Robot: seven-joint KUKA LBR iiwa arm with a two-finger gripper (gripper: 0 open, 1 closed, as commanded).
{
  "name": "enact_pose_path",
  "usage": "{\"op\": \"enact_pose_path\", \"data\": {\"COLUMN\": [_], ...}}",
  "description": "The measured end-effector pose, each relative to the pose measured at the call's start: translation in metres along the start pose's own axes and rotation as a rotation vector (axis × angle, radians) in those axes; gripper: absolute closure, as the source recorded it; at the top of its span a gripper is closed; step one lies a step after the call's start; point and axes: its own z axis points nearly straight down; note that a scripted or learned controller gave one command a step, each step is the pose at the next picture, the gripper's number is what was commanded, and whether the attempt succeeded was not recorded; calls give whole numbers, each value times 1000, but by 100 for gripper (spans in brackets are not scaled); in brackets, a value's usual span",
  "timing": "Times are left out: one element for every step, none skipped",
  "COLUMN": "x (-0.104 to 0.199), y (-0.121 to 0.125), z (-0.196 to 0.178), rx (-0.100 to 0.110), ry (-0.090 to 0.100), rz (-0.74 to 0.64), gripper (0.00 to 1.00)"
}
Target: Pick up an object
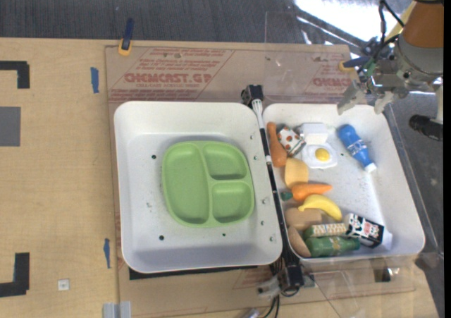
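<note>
The right bin [405, 200] holds several toy foods: a blue bottle [356, 146], a fried egg [323, 156], a carrot [311, 189], a banana [320, 205], a black-and-white carton [366, 229] and a green packet [332, 245]. My gripper [364, 104] hangs over the bin's far right corner, just above and behind the blue bottle. It is open, its two fingers spread apart with nothing between them.
A green divided plate [208, 182] lies in the left bin [134, 168]. A black divider bar [262, 147] runs between the bins. An orange sausage-like piece [276, 144] and a yellow wedge [296, 171] lie against the right bin's left wall.
</note>
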Motion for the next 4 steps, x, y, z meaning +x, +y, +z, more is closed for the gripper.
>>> {"op": "enact_pose_path", "data": {"x": [-22,-21,16,15], "y": [4,10,-26,-28], "z": [116,97,26,30], "rx": [10,-7,-4,2], "ry": [2,-5,1,1], "rz": [-47,-52,54,54], "gripper": [0,100,100,0]}}
